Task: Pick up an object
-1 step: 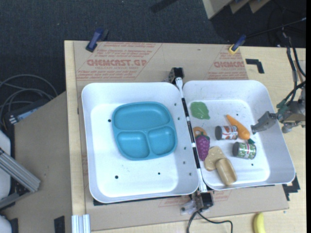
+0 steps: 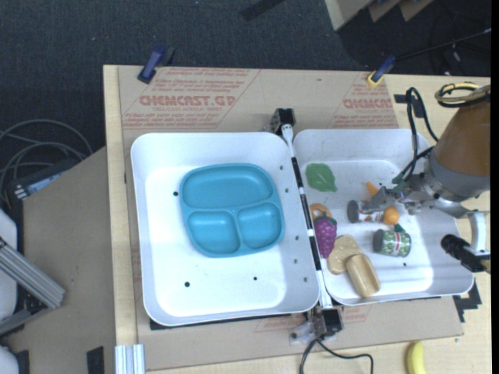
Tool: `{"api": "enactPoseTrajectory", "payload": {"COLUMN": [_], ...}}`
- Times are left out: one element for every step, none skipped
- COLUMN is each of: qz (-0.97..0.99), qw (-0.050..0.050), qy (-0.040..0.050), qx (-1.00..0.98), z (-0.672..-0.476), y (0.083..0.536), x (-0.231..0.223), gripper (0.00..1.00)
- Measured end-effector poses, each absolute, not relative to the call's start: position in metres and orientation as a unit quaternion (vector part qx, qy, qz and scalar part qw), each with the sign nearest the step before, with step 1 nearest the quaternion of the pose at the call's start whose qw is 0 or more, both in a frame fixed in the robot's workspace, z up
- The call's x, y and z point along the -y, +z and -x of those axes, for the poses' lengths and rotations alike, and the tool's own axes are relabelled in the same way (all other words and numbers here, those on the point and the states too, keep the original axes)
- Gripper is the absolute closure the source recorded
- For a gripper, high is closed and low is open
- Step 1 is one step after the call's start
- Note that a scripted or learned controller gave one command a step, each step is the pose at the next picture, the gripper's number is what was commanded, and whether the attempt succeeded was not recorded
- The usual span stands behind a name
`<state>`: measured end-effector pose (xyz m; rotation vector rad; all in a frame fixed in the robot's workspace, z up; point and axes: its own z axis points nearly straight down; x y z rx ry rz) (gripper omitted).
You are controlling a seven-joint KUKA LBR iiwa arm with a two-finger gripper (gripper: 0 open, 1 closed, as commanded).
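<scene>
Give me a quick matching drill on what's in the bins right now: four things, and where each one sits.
Things:
1. blue tray
2. green leaf
3. can
4. grapes

Places:
A. right bin, far corner beside the divider
B. left bin, middle
C. right bin, against the divider, midway along
D. right bin, just below the gripper

Pairs: 1-B, 2-A, 3-D, 4-C
</scene>
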<state>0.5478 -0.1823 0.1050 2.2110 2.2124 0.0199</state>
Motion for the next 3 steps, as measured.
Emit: {"api": "enactPoseTrajectory", "payload": {"qz": [-0.707,-0.707,-0.706], "qw": [0.014,0.016,0.002], "qy": [0.0064,0.0067,0.0021], "qx": [-0.707,-0.707,-0.708], "z": [-0.55,-0.551,-0.564], "y": [0.119,0.129,0.126], "x": [0.186,0.187,0.118], "gripper": [1.0,1.0,1.0]}}
